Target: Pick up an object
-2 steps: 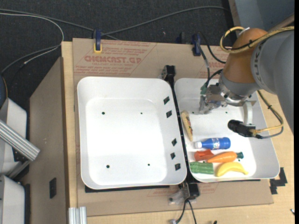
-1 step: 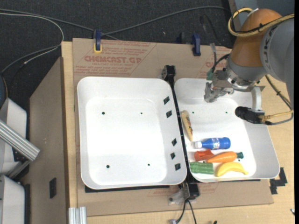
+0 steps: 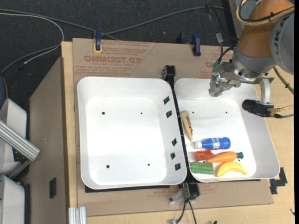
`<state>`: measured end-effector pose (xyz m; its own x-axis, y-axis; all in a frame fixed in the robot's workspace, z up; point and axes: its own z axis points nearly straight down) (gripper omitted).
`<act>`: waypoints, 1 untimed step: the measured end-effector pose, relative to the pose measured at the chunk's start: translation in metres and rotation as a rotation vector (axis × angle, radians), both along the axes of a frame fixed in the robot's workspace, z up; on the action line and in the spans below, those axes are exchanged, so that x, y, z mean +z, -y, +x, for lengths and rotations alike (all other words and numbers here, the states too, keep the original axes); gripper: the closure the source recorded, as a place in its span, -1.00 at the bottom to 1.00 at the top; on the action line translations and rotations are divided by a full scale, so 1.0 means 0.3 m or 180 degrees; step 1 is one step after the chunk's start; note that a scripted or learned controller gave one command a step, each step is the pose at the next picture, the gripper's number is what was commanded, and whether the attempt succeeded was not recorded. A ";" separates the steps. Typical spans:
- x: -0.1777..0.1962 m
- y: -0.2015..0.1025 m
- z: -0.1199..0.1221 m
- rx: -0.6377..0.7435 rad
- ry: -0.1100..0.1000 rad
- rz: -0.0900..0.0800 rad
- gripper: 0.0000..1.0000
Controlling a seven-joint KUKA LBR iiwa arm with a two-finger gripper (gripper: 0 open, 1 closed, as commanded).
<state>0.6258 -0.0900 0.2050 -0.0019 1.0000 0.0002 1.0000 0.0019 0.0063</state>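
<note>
- Camera view, bench: a brown cardboard sheet (image 3: 135, 55) with red print covers the bench top; two shallow white plastic bins sit on it side by side, the left bin (image 3: 88, 125) and the right bin (image 3: 261, 143), their inner rims touching along a black clipped seam; a yellow clamp (image 3: 97, 41) and a blue clamp (image 3: 196, 45) grip the far edge of the cardboard.
- Camera view, arm: the grey arm with its orange band (image 3: 264, 20) comes in from the far right; its grey metal two-finger gripper (image 3: 218, 88) hangs over the far left corner of the right bin, well apart from the objects; nothing can be seen between its tips, and how wide they stand I cannot tell.
- Camera view, objects: all lie in the near left part of the right bin; a long tan bread-like stick (image 3: 187, 125) lies along the seam wall; nearer, a small blue bottle with a white cap (image 3: 214, 143) lies on its side; just beside it, nearer still, an orange carrot with a green top (image 3: 224, 157) touches a red piece (image 3: 202, 155); a green vegetable (image 3: 202, 168) and a yellow banana (image 3: 230, 170) lie closest to the near rim, side by side.
</note>
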 end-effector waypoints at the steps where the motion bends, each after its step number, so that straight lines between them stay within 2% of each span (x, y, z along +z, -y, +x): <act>1: 0.103 -0.002 0.004 0.0001 -0.0005 0.0000 1.00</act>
<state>0.6269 -0.0893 0.2360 -0.0022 1.0000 0.0003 1.0000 0.0022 0.0046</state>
